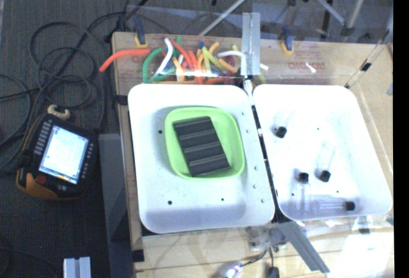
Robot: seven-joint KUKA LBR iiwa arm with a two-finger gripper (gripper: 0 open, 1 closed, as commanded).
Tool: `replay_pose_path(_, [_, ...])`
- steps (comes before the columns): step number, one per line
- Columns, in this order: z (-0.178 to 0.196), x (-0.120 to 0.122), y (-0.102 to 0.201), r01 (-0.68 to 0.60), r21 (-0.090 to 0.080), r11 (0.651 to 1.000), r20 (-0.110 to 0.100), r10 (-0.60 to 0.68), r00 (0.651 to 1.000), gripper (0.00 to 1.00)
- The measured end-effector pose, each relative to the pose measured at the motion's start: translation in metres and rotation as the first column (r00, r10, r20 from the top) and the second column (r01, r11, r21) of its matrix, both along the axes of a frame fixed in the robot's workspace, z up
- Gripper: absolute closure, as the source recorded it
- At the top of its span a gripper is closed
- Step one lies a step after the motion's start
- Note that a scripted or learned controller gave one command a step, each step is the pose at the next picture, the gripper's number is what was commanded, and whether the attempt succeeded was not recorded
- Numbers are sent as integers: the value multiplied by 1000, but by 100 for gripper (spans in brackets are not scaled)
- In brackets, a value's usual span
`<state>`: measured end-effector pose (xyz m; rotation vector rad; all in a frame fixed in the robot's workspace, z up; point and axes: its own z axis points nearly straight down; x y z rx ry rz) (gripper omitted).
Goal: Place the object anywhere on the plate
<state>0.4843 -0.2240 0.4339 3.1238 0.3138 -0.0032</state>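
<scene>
Dark ribbed block [200, 146] lies on the green plate [236, 142] in left bin [147, 193]

A dark ribbed block [201, 146] covers most of the green plate [238, 142].

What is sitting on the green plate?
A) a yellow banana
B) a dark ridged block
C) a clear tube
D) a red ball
B: a dark ridged block lies on the green plate in the left bin; the clear tubes lie in the right bin.
</scene>
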Motion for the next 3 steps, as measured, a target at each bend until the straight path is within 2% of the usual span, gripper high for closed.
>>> replay_pose_path(1, [0, 0, 0, 0, 0, 1000, 0, 0, 1000, 0])
replay_pose_path(2, [-37, 0, 0, 0, 1, 1000, -1, 0, 1000, 0])
replay_pose_path(3, [-183, -1, 1, -1, 4, 1000, -3, 1, 1000, 0])
